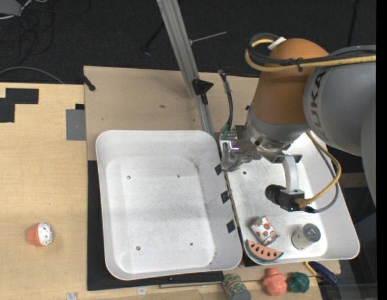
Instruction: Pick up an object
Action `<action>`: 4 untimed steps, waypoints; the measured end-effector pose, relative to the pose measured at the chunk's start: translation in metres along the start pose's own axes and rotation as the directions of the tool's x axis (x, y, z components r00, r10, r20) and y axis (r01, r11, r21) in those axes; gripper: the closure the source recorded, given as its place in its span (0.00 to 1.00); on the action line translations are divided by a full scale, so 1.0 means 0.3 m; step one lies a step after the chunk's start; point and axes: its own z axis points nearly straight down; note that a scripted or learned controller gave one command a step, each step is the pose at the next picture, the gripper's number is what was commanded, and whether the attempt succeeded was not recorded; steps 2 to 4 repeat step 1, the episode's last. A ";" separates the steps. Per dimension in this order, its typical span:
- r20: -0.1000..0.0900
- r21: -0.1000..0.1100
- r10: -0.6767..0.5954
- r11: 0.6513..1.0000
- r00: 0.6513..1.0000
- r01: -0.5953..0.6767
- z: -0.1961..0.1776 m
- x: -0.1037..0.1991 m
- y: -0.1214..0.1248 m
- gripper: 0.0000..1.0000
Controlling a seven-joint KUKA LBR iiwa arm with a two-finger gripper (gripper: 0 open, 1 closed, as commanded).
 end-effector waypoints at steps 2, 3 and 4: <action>0.001 0.002 0.001 1.000 1.000 -0.001 0.051 0.162 -0.061 1.00; 0.001 0.002 0.001 1.000 1.000 -0.001 0.051 0.162 -0.061 1.00; 0.001 0.002 0.001 1.000 1.000 -0.001 0.051 0.162 -0.061 1.00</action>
